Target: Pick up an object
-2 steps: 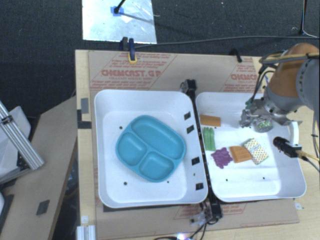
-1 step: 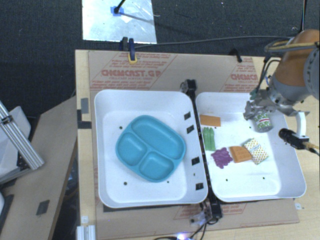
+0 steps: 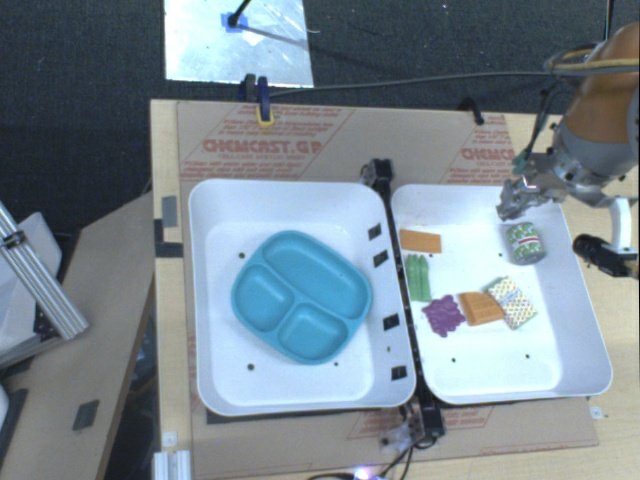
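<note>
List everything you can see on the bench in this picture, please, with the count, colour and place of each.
Bins: 2, white, side by side on the bench.
Divided plate: 1, blue, left bin.
Flat orange piece: 1, right bin, upper left.
Green beans: 1 bunch, beside the divider.
Grapes: 1 bunch, purple, right bin centre.
Orange block: 1, right of the grapes.
Patterned box: 1, multicoloured.
Can: 1, green-labelled, below the gripper.
Clamp: 1, blue and yellow, bench's far edge.
Gripper: 1, grey, over the right bin.
</note>
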You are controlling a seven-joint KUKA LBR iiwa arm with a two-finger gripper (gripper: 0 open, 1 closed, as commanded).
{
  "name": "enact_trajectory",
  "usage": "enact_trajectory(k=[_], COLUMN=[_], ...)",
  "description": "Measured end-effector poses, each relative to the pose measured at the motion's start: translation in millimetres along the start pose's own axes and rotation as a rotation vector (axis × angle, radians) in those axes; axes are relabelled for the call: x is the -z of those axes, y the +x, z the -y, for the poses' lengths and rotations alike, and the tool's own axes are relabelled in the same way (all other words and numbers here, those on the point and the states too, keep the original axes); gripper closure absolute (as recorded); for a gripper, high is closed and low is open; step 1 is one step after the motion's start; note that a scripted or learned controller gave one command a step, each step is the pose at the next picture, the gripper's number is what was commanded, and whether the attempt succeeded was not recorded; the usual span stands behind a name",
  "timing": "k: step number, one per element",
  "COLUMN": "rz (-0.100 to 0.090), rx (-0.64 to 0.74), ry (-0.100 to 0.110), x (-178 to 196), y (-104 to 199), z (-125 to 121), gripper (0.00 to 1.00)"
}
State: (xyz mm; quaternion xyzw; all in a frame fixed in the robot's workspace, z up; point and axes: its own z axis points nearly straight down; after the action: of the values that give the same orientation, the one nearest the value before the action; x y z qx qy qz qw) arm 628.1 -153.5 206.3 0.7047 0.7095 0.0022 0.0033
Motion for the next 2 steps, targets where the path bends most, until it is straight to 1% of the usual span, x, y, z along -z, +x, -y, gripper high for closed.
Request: enact_trajectory(k=[1,2], rz=[-0.001,-0.003], rx=[-0.001,0.003], ry=[0.005,0.004], x=[12.9,24.8], y=[0.0,53.9], z=[-1.1,-1.0], gripper=[1.00,1.00])
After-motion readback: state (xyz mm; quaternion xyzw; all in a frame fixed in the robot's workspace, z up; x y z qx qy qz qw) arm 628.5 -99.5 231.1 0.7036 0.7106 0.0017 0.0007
